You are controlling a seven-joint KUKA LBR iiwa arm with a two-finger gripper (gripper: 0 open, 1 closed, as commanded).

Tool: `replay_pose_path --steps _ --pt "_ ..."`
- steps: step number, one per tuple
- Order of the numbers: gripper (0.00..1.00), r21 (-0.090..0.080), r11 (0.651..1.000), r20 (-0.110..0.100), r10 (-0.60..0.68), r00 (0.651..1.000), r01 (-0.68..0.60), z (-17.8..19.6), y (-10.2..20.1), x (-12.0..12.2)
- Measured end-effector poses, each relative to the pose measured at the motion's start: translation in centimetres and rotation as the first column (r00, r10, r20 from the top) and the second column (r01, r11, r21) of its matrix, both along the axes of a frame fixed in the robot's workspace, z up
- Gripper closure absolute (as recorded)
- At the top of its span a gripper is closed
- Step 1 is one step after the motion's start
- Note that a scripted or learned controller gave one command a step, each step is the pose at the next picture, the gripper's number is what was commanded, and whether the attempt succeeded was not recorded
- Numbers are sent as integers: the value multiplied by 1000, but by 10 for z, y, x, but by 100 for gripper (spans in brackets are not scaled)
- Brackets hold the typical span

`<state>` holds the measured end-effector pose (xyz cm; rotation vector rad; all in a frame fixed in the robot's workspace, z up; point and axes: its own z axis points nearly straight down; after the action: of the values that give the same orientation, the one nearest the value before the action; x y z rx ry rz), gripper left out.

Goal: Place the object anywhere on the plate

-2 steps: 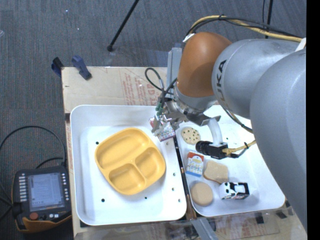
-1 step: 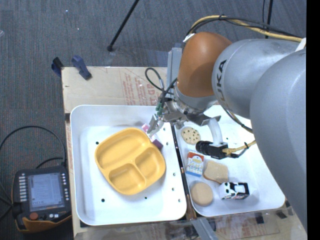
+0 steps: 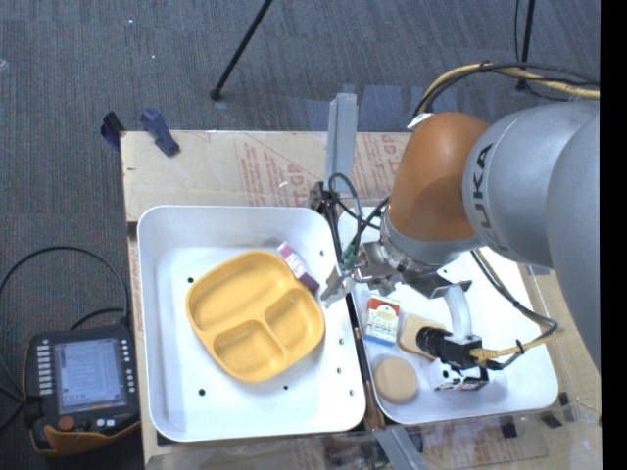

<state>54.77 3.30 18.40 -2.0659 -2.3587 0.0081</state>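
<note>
A yellow plate (image 3: pixel 253 316) with three compartments lies in the left bin (image 3: pixel 167 262). A small purple and white object (image 3: pixel 297 264) rests at the plate's upper right rim, partly on the bin floor. My gripper (image 3: pixel 335 284) hangs over the divide between the two bins, just right of the purple object and close to the plate's right edge. The wrist and the orange band hide most of the gripper from above.
The right bin (image 3: pixel 529 380) holds a small white and red carton (image 3: pixel 382 321), a round tan biscuit-like piece (image 3: pixel 397 380) and a pale yellow slice (image 3: pixel 413 329). The arm covers the upper part of the right bin. A teach pendant (image 3: pixel 83 375) sits left of the bench.
</note>
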Motion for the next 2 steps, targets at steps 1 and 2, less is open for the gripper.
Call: replay_pose_path --steps 1,2 --pt "0 -1 1000 0 16 1000 -16 -1 64 29" --pt "0 -3 991 1 -136 991 136 -1 64 47"
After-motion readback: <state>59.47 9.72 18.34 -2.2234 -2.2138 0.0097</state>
